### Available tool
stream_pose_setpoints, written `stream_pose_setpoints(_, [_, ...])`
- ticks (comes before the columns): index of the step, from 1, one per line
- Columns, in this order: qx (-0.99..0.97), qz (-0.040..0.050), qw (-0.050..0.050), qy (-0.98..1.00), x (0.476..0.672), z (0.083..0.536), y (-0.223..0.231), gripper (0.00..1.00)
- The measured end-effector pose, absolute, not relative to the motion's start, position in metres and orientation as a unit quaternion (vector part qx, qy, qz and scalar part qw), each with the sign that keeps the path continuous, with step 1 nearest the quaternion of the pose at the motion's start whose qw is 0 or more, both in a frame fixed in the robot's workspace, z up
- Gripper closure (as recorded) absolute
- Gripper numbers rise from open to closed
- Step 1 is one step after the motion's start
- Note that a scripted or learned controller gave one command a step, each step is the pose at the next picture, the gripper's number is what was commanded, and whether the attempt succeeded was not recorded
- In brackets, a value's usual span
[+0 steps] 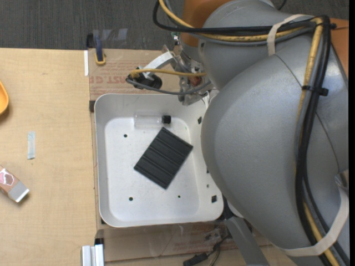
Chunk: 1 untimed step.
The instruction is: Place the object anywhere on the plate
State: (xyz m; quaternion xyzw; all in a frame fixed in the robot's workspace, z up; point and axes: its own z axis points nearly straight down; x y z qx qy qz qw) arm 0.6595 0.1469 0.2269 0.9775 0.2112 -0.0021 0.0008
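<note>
A black ribbed rectangular pad point(163, 157) lies flat and turned at a slant in the middle of the white bin point(105, 165). Just behind it, a small clear tube with a black cap point(151, 121) lies near the bin's far wall. An orange plate point(2, 100) shows as a sliver at the view's far left edge, on the wooden bench. My gripper point(188, 87) hangs over the bin's far right rim, above and apart from both objects. The bulky grey arm hides the bin's right side.
On the wooden bench left of the bin lie a small grey strip point(31, 145) and a wrapped bar point(12, 184). Yellow and black cables point(145, 78) loop near the bin's far rim. Cardboard point(127, 71) lies under the bin.
</note>
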Motion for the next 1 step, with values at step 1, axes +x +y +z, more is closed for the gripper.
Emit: stream_pose_setpoints(1, [0.993,-0.0011,0.001,0.119,0.6258,0.1218,0.1981,1.0])
